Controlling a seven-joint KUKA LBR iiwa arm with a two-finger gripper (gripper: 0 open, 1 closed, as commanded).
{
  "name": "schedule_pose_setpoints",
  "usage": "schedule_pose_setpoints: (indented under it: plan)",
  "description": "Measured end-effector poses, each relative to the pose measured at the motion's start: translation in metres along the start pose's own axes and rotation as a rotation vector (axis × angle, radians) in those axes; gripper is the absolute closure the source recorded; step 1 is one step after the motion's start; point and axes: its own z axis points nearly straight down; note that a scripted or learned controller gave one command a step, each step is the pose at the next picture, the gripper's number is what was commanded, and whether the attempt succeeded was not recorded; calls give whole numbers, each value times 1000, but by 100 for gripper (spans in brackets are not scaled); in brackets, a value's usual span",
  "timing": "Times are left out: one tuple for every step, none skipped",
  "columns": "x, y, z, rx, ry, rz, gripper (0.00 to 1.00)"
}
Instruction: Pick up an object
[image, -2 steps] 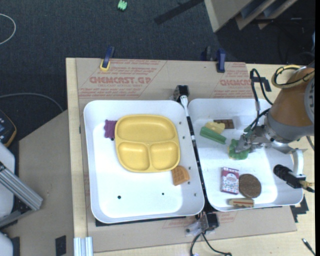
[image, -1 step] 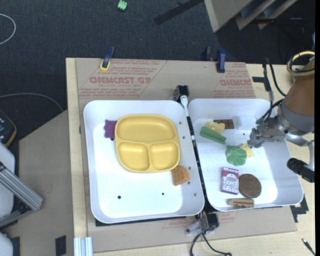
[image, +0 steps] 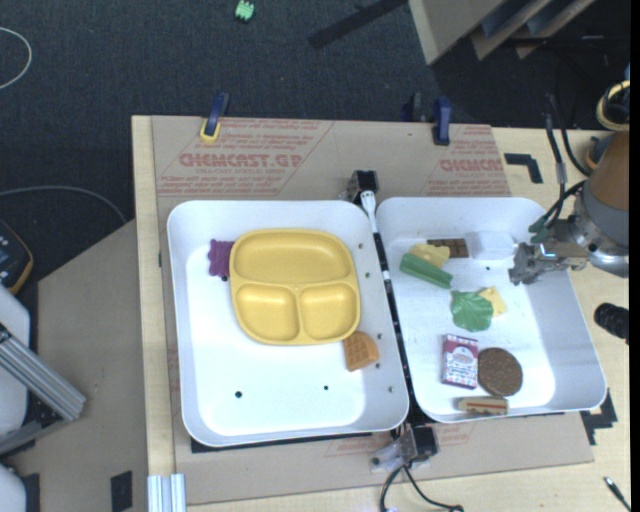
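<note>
My gripper (image: 527, 267) hangs over the right side of the right bin (image: 570, 330), with the grey arm (image: 605, 215) reaching in from the right. Nothing shows in its grasp. To its left lie a green cylinder (image: 426, 270), a yellow piece with a brown bar (image: 447, 248) and a green leafy lump (image: 471, 311) with a yellow bit (image: 495, 301) beside it. Toward the bin's front are a red carton (image: 460, 361), a round brown cookie (image: 500, 371) and a tan stick (image: 484, 405).
The left bin (image: 200, 330) holds a yellow divided plate (image: 295, 285), a purple item (image: 219, 257) at the plate's left edge and an orange cracker (image: 361, 351) at its front right. Clamps (image: 211, 120) grip the bench's back edge. Cables run by the arm.
</note>
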Motion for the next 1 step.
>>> schedule_pose_setpoints:
  plan:
    - [0, 1, -23, 0, 0, 0, 100]
